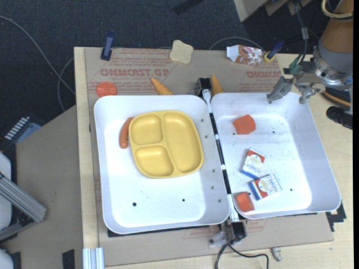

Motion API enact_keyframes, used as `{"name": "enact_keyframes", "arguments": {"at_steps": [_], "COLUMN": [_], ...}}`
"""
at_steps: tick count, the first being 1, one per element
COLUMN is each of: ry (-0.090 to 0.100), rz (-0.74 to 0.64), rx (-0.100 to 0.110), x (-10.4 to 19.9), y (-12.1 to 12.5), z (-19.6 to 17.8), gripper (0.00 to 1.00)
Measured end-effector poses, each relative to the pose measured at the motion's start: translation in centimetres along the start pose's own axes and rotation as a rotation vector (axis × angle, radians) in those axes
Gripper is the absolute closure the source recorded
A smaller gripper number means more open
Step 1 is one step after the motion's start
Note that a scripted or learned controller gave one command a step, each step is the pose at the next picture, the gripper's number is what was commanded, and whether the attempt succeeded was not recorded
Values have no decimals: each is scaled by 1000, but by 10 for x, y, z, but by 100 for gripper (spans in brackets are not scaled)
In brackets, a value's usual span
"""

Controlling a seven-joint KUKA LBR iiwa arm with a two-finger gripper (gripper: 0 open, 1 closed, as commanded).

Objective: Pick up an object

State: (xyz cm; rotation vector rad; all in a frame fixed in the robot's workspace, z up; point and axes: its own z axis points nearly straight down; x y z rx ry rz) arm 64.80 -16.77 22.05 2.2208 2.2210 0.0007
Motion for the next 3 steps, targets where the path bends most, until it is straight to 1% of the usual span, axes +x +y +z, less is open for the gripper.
{"name": "enact_keyframes", "arguments": {"at_steps": [1, 2, 3], "ry": [1, 2, 1], "rz": [-1, -1, -1], "rx": [3, 4, 0], "x": [44, 74, 74], "y": [3, 5, 7], "z": [81, 137, 125], "gripper": [0, 0, 100]}}
